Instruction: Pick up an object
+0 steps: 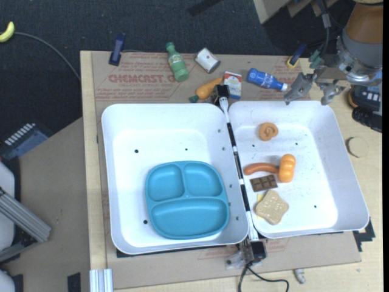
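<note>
Two shallow white bins are set side by side on a bench. The gripper (311, 90) is seen at the far right, raised over the far rim of the right bin (340, 163), hanging from the arm (364, 29) that enters from the right. Its two fingers are spread apart with nothing between them, so it is released and no thing is held.

The things that could be picked are gathered in the right bin, toward its left side. A small round pastry (267, 131) lies alone toward the far end, well apart from the rest. Nearer, a sausage (260, 168) is laid just beside an orange piece (287, 167), with a brown chocolate bar (264, 183) touching or nearly touching the sausage, and a tan cracker (271, 207) just beyond that on the near side. Because these four are crowded together, a clean grasp on any of them is judged harder; the pastry, being isolated and closest to the gripper, is judged the easier target.

A blue divided plate (186, 199) is placed in the left bin (121, 163), toward its near side. Beyond the bins, on the far part of the bench, a green bottle (177, 62), a blue bottle (265, 79) and a small carton (232, 85) are left lying, apparently outside the working area.
</note>
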`<state>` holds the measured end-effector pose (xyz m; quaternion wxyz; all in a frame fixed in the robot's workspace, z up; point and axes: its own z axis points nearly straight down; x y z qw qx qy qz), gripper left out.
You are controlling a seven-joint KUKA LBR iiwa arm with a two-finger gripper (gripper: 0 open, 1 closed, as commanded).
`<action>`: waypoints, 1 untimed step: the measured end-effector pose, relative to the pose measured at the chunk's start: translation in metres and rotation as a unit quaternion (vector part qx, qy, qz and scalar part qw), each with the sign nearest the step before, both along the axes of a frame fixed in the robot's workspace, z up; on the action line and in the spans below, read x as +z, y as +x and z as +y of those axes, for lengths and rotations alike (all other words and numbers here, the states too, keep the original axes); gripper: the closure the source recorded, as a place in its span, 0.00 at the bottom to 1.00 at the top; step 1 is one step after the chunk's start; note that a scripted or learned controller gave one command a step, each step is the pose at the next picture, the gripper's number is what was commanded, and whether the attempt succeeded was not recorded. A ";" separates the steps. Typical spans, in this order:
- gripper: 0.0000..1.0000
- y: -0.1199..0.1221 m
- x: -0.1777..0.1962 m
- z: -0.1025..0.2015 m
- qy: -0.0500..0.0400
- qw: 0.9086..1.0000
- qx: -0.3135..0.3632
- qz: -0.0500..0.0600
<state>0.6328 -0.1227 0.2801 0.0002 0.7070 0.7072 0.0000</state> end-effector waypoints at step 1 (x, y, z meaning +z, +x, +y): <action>0.00 -0.029 -0.196 0.030 0.000 1.000 0.000 0.000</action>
